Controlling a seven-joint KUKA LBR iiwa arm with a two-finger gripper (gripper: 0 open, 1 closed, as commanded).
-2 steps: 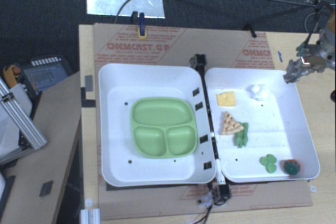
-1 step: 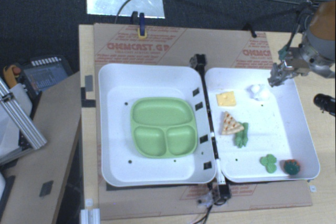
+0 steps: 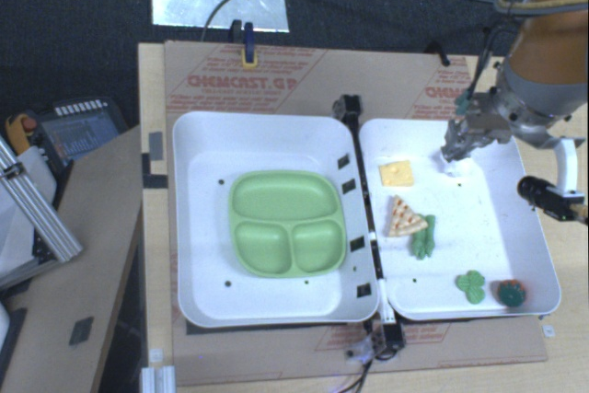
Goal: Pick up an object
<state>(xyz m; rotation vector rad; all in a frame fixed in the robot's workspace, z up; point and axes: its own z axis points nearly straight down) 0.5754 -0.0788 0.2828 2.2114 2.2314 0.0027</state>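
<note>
Down at the near rim of the right bin (image 3: 543, 276) sit a green piece (image 3: 471, 285) and a reddish one (image 3: 511, 293). Yellow cheese square (image 3: 397, 173) lies well left of the gripper (image 3: 454, 152) near the far wall.

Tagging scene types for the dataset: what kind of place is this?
Likely a robotics lab bench: two white bins on cardboard, toy food like a pizza slice, a green divided plate, and loose cables.

the grey arm reaches in from the right, orange band up, its hand (image 3: 456, 147) pointing downward.
</note>
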